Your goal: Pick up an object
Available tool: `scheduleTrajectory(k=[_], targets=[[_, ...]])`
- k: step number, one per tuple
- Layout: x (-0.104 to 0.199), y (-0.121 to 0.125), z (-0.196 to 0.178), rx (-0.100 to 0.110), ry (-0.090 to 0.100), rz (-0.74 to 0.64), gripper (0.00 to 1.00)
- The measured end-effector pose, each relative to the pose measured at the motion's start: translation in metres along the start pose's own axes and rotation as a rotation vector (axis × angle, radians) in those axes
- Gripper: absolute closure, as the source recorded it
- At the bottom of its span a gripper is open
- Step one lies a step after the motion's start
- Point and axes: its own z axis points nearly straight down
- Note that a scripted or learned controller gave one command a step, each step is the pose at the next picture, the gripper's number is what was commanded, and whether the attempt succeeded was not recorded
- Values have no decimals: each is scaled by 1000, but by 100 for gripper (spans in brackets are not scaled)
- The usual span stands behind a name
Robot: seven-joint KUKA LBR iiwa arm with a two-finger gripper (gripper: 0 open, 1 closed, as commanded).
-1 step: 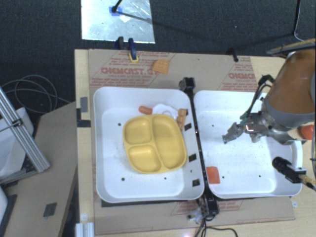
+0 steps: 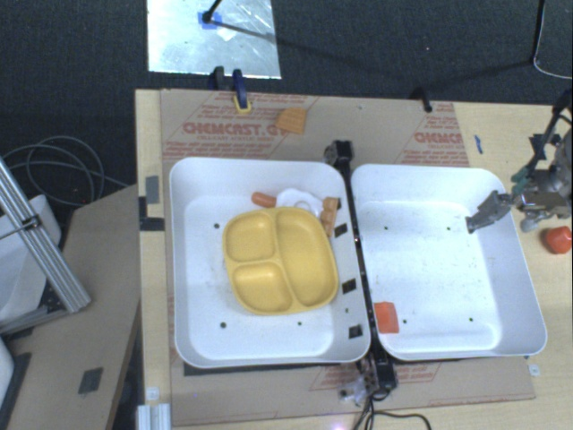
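Bench-top table (image 2: 152,267) is carrying 2 bins — claw (image 2: 488,211), grip unreadable, is hovering at 3 o'clock; nothing lifted yet.

**Yellow tray in the left bin, hand at the right bin's edge**

A yellow divided tray (image 2: 279,262) lies in the middle of the left bin (image 2: 201,330). Just beyond the tray's far edge sit a small orange piece (image 2: 264,200), a white object (image 2: 296,200) partly hidden by the tray, and a tan block (image 2: 329,213) near the bin's right wall. The right bin (image 2: 448,330) touches the left one along the middle. An orange-red block (image 2: 386,317) rests at the right bin's near left corner. The hand (image 2: 488,213) hangs over the right bin's far right rim. A red object (image 2: 557,238) lies on the worktop (image 2: 152,267) right of that bin.
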Motion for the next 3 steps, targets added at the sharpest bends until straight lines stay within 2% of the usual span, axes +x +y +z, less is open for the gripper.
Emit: scheduleTrajectory(k=[1, 2, 3], targets=[[79, -19, 74, 17, 9, -14, 0], [8, -1, -26, -1, -1, 0, 0], [77, -25, 74, 21, 9, -12, 0]])
